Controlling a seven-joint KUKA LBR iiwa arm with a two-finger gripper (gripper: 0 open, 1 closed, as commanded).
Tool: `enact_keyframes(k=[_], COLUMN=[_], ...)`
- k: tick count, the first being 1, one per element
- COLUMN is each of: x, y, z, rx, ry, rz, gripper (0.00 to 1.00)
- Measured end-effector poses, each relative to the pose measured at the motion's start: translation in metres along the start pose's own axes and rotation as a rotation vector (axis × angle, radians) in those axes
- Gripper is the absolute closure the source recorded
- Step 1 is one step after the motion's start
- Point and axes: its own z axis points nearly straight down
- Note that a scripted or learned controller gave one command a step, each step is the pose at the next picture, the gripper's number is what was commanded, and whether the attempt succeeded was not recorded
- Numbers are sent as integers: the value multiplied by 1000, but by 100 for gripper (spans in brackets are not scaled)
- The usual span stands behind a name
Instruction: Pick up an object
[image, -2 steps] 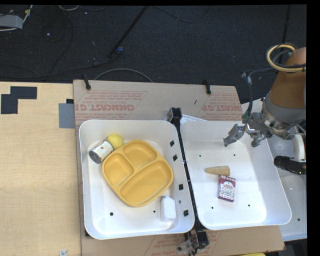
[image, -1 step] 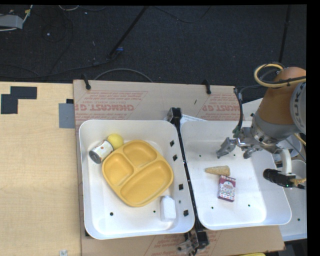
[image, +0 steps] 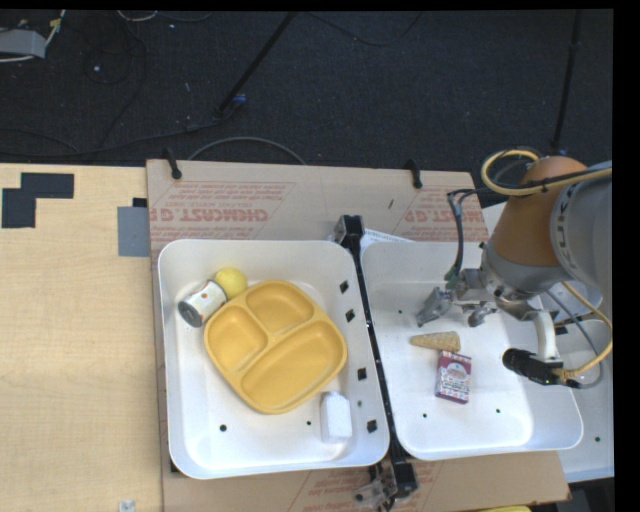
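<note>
Gripper (image: 455, 305) spread, holding nothing, just above cone (image: 436, 341): light, brittle, tapered; best pinched across wide end

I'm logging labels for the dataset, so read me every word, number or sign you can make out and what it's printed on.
Brown cardboard sheet under the bins: red printing, upside down and too blurred to read.
Small red and white box in the right bin: label too small to read.
White cylinder with red band: no legible text.
</note>
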Motion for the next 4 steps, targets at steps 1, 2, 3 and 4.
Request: enact_keyframes(k=[1,2,3,4], x=[1,0,5,4], y=[0,0,5,5], z=[13,2,-59,-112], rx=[-2,-2,-10,-9], ry=[-1,-1,-2,-2], rz=[2,3,2,1], gripper=[0,100,100,100])
